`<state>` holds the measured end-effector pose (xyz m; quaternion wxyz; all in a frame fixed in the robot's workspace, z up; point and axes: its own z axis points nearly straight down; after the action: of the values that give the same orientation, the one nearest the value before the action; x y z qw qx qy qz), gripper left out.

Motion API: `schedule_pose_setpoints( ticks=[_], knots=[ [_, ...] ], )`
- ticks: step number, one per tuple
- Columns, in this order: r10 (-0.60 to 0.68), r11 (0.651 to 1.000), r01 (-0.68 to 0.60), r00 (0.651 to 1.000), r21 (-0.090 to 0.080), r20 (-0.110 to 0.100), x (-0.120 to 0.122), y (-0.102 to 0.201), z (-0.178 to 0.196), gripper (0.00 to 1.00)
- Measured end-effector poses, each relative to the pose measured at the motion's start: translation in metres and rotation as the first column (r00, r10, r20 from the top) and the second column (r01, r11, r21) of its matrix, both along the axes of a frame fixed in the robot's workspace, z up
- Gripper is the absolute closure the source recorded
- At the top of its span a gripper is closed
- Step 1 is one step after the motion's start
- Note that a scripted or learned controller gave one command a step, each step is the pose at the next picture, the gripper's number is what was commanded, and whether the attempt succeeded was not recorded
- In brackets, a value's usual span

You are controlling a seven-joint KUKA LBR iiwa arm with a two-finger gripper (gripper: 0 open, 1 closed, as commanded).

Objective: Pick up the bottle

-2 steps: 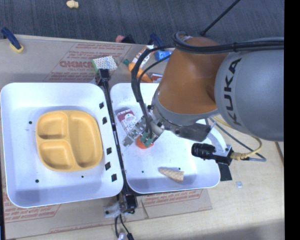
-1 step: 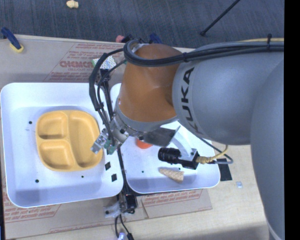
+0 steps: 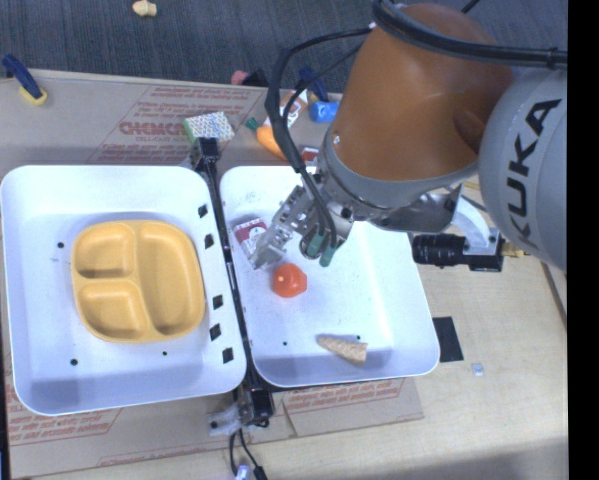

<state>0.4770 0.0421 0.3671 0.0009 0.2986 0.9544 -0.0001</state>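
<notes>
A desk (image 3: 499,368) seen from above at a slant carries two shallow white bins side by side on printed cardboard (image 3: 129,118).

The left bin (image 3: 29,268) holds a yellow tray (image 3: 137,278) with three sections, lying flat near the middle.

The right bin (image 3: 399,308) holds several small things. A clear bottle (image 3: 264,243) with a red label lies on its side in the bin's upper left part, close to the divider between the bins. Just below and to the right of it sits a red-orange ball (image 3: 289,281). Near the bin's front edge lies a tan wedge (image 3: 342,347), well apart from the others.

A large grey arm (image 3: 419,98) with an orange band reaches in from the right and hangs over the right bin. Its tool (image 3: 304,230) points down and left, with its tip at the bottle. The fingers (image 3: 324,243) are dark with green tips and sit just right of the bottle; I cannot tell how far apart they are, nor whether the bottle is between them.

Behind the bins, a small orange thing (image 3: 269,138) and a blue thing (image 3: 324,111) lie on the cardboard, partly hidden by cables. A blue clamp (image 3: 24,78) sits at the cardboard's far left corner.
</notes>
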Motion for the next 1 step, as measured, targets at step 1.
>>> schedule_pose_setpoints(
  ticks=[1],
  knots=[
    [0.374,0.928,-0.374,0.928,0.001,-0.005,-0.0012,0.0216,-0.1759,1.0]
  ],
)
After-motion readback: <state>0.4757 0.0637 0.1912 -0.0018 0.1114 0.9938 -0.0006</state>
